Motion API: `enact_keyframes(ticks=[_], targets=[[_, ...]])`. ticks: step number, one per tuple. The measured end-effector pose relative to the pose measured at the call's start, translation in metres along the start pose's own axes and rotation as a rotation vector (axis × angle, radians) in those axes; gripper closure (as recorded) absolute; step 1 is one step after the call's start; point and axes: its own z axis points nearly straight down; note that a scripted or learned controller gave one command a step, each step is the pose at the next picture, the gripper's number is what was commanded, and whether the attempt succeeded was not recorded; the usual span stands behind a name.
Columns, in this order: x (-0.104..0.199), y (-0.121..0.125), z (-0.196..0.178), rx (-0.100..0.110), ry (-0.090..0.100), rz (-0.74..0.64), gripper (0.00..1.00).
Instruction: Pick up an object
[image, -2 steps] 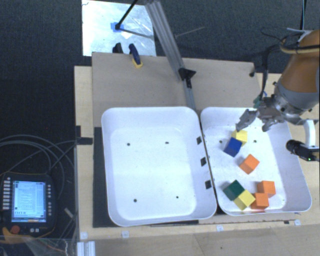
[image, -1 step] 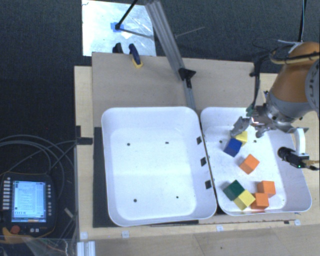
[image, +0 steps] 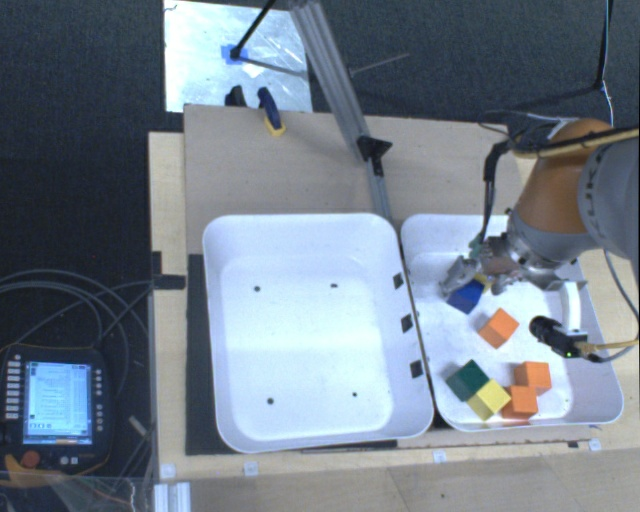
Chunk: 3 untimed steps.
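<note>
Small blue cube (image: 465, 296) in the right-hand white plastic bin (image: 600, 405), touching the metal two-finger gripper (image: 478, 274) at the cube's 12 o'clock; whether the gripper grasps it cannot be told. A single orange cube (image: 499, 327) lies near at 4 o'clock. Risk: an off-centre closure could push the blue cube aside or into that neighbour.
</note>
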Motion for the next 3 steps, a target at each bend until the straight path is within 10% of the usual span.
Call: enact_keyframes(ticks=[1,3], targets=[[-0.001,0.002,-0.015,-0.009,-0.001,-0.002,1.00],[0.003,0.004,-0.133,-0.013,-0.002,-0.002,1.00]])
